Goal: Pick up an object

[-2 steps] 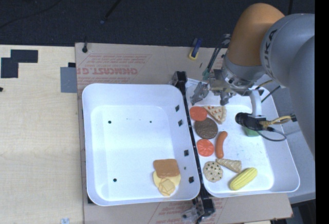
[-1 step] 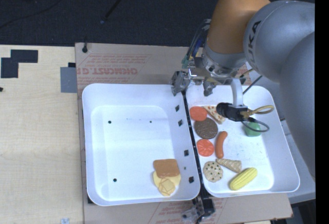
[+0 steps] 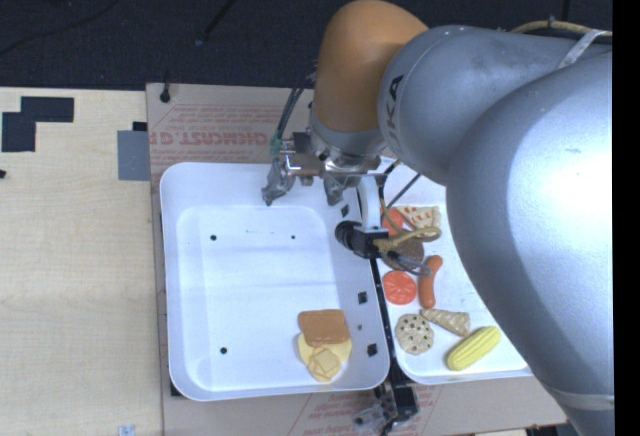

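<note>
Over the far rim of the bin on the view's left [image 3: 250, 284], your gripper [image 3: 303, 186] hangs with its two fingers spread wide and nothing between them. One fingertip [image 3: 273, 190] points down at the bin's far wall, and the other is nearer the divide between the two bins.

Closest to the jaws, in the far end of the right-hand bin [image 3: 425, 371], you have a red piece [image 3: 393, 219] beside a pale waffle-like piece [image 3: 421, 217]. Just nearer the camera lies a brown, bread-like item [image 3: 410, 242]. Its exact shape is hard to tell.

Further along that bin, a red tomato slice [image 3: 400, 287] lies just beside an orange sausage [image 3: 430, 282]. Below them come a speckled cookie [image 3: 413, 332], a cone [image 3: 447, 321] and a yellow corn cob [image 3: 472, 347] near the bin's near edge.

Back in the left-hand bin, well apart from the gripper, a brown toast slice [image 3: 323, 326] sits in the near right corner. It partly overlaps a yellow cracker [image 3: 323, 360].

Both bins rest on a brown cardboard sheet [image 3: 230, 129] printed in red, and it lies on the pale wooden bench [image 3: 70, 274].
</note>
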### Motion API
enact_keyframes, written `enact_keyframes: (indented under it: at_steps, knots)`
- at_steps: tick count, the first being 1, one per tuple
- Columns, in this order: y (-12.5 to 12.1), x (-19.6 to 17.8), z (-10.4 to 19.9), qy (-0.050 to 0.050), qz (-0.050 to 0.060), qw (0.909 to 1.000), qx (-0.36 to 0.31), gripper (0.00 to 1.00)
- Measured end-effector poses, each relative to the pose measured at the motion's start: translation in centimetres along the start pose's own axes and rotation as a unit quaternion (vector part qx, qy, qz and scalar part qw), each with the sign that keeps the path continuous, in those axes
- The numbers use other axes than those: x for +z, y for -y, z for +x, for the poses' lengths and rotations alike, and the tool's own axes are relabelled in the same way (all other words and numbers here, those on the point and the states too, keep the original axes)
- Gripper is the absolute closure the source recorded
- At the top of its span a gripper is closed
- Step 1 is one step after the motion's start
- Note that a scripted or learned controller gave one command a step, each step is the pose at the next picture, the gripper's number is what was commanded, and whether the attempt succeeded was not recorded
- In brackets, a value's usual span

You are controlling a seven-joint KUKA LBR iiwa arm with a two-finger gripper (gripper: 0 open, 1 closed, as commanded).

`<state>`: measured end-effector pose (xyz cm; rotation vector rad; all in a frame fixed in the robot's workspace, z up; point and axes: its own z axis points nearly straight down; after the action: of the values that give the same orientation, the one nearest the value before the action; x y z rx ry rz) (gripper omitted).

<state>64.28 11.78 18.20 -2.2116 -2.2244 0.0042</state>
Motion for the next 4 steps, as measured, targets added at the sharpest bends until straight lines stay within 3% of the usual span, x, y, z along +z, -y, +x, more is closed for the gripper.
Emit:
enact_keyframes:
  at_steps: [1,2,3,4]
  knots:
    - [0.1,8.6,6.7,0.000,0.002,1.0000,0.001,0.00]
    - [-0.2,9.5,12.8,0.001,-0.002,1.0000,0.002,0.00]
    - [0.6,6.2,12.5,0.001,-0.002,1.0000,0.005,0.00]
    - [5.6,9.7,12.4,0.002,0.001,1.0000,0.005,0.00]
